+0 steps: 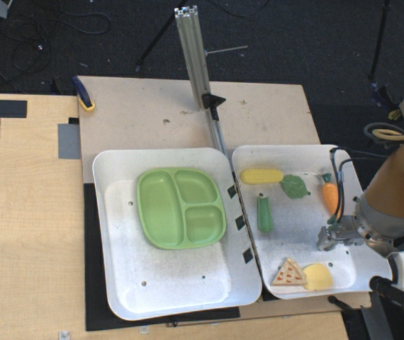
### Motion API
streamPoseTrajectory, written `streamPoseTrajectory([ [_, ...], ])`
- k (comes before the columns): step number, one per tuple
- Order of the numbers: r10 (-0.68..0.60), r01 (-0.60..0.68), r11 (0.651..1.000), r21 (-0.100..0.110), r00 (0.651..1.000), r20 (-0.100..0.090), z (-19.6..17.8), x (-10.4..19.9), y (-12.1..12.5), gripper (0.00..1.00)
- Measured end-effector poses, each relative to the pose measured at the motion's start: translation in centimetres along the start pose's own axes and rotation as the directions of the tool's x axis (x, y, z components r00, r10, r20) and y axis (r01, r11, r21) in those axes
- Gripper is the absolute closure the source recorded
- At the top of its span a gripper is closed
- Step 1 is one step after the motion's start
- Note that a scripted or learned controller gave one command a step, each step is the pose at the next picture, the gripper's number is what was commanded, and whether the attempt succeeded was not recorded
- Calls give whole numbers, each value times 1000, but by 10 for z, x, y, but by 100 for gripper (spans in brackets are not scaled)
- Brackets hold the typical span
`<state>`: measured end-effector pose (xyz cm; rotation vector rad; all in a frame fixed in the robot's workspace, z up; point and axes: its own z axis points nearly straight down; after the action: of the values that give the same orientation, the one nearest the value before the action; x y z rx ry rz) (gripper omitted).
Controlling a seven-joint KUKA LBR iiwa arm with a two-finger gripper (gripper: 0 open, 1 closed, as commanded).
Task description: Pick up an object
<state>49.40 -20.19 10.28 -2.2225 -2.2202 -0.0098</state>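
The right bin [295,236] holds several toy foods. A yellow corn cob [261,176] and a green leafy piece [295,186] lie at the back. A green cucumber [264,214] is at mid-left. An orange carrot [329,195] lies along the right wall. At the front are a pizza slice [288,273] and a yellow lump [318,277]. My gripper [327,239] is low over the bin's right side, just in front of the carrot and behind the yellow lump. Nothing visible is held in it.
The left bin [166,278] carries a green divided plate [181,208]. A slanted aluminium post [193,55] rises behind the gap between the bins. Black clips [239,222] mark the shared bin wall. The arm's grey body [390,197] overhangs the right bin's right rim.
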Motion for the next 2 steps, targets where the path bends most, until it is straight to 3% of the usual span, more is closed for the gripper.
streamPoseTrajectory([
  [2,-2,2,1000,2,1000,6,-100,-7,-3,100],
])
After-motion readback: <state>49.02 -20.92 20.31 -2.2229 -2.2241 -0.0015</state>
